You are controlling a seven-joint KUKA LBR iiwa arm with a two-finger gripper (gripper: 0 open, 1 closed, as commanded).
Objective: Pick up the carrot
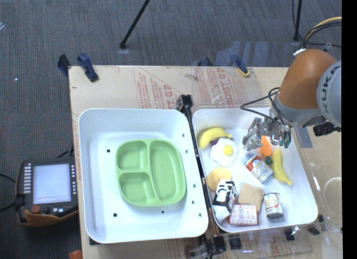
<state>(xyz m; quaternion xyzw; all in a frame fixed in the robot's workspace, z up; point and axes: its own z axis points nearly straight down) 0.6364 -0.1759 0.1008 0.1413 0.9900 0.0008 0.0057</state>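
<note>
the arm is reaching in from the right of the frame, and its gripper (266,135) is hanging low over the upper right part of the right bin (308,196). the carrot (266,147) is showing as a small orange shape right at the fingertips, with a bit of green at its lower end, just beside the upper end of a yellow corn cob (280,168) and just above a small red and white packet (258,169). the metal fingers are looking spread, standing on either side of the orange shape, but from this slanted view it is hard to tell whether they are already pressing on it, so a firm hold cannot be claimed.

judging by this, the approach is looking done and the grasp itself is under way or about to begin; the carrot is lying low among the other food and is not looking lifted, so closing, lifting and clearing the bin are all left to do.

around it, a banana (212,135) and a fried egg (224,152) are lying to the left in the same bin, with a can (273,205) and a slice of bread (250,195) lower down. the left bin (95,140) is holding a green divided plate (151,172), well apart from the action.
</note>
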